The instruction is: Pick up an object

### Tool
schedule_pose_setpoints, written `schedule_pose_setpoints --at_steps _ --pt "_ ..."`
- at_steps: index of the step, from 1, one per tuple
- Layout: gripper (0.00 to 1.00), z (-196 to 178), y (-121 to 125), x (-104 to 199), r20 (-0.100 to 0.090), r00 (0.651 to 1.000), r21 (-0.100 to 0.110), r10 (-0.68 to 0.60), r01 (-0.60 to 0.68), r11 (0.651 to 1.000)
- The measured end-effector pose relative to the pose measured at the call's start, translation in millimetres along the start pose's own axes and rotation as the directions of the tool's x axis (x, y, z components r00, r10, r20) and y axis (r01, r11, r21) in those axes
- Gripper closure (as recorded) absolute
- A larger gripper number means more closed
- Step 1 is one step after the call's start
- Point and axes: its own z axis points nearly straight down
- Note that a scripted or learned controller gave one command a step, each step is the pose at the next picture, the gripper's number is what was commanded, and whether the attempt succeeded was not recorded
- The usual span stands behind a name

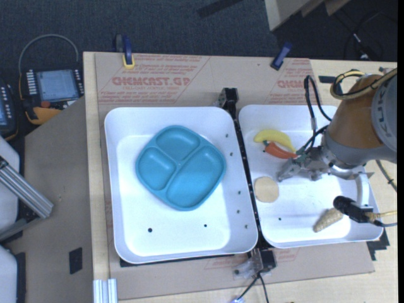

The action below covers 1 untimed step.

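Observation:
My gripper (289, 168) hangs low over the right bin (297, 229), pointing left from the grey arm with its orange band. Just above its tip lie an orange-red carrot-like piece (276, 149) and a yellow banana (273, 137), side by side near the bin's back left. A round beige cookie (266, 189) lies just below and left of the gripper. A beige ridged cone-shaped piece (327, 219) rests near the bin's front right. I see nothing held in the gripper.
The left bin (126, 226) holds a blue divided plate (181, 166) near its middle. A black divider runs between the two bins. Clamps sit on the bench's back edge, and a handheld screen unit (55, 84) lies off the bench at far left.

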Motion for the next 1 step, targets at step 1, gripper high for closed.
schedule_pose_setpoints --at_steps 1 --pt "1.00 -10.2 0.3 0.0 0.001 1.000 -0.002 0.001 -0.001 1.000"
